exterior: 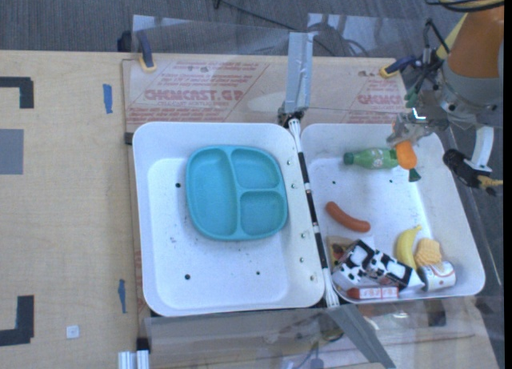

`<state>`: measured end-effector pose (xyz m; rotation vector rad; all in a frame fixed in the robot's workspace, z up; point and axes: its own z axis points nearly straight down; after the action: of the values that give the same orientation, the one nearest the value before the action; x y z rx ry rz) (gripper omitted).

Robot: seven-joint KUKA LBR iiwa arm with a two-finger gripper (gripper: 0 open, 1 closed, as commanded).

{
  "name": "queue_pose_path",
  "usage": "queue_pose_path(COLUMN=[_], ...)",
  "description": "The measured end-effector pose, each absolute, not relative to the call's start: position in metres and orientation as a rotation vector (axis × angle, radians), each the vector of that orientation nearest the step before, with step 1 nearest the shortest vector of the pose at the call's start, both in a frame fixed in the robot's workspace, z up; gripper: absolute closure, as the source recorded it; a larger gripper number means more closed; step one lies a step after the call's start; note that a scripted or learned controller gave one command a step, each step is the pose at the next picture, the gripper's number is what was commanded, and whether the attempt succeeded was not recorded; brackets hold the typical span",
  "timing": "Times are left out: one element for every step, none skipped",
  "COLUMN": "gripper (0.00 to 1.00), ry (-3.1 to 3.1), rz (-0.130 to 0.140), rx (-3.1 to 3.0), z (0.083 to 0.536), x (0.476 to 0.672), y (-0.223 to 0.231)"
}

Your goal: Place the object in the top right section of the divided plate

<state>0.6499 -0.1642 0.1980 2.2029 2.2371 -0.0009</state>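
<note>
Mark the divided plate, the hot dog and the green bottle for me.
divided plate point(210, 199): camera view, floor of its large left section.
hot dog point(348, 216): camera view, middle of its length.
green bottle point(370, 158): camera view, mid-body.

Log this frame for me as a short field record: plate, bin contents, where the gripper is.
plate: teal three-section divided plate, nothing in its sections, in the left white bin
right white bin: green plastic bottle, red sausage, yellow banana, black-and-white cow toy
gripper: over the right bin's far edge, by a small orange object
task state: placement not yet done
</note>
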Motion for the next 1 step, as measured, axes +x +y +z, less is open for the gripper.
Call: queue_pose_path(gripper=[1.00], ry=[2.541], rz=[0.000], rx=[1.850], z=[0.2410], x=[0.5211], y=[-0.1102])
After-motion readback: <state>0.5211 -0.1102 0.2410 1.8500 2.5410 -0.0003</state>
